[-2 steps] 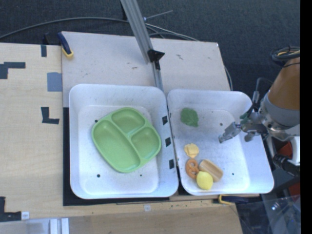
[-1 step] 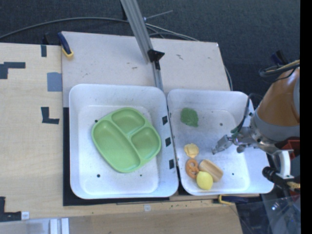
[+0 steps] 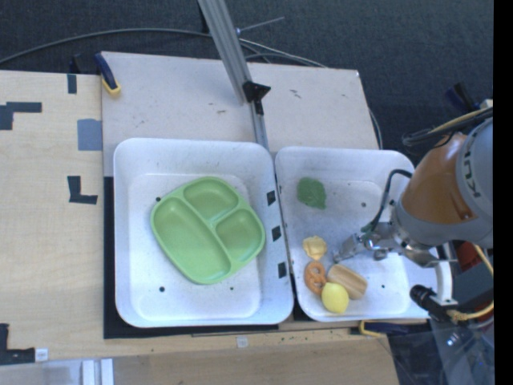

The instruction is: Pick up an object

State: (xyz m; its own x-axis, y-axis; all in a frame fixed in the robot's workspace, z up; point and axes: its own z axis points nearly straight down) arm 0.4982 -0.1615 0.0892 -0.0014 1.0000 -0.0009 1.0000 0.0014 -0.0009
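The right bin [image 3: 377, 175] holds several small items. A dark green leafy lump [image 3: 311, 192] lies near its back left. Toward the front left sit a pale yellow piece [image 3: 315, 248], an orange ring [image 3: 314, 276], a tan block [image 3: 348, 281] and a yellow lemon-like ball [image 3: 335, 298]. My gripper [image 3: 347, 253] is low in this bin, just right of the pale yellow piece and just above the tan block. Nothing shows held in it.
The left bin [image 3: 128, 215] carries a light green divided plate [image 3: 208, 229]. A grey pole [image 3: 228, 34] slants over the back of the bench to the bins' shared wall. The arm's orange band [image 3: 437, 187] hangs over the right bin's right rim.
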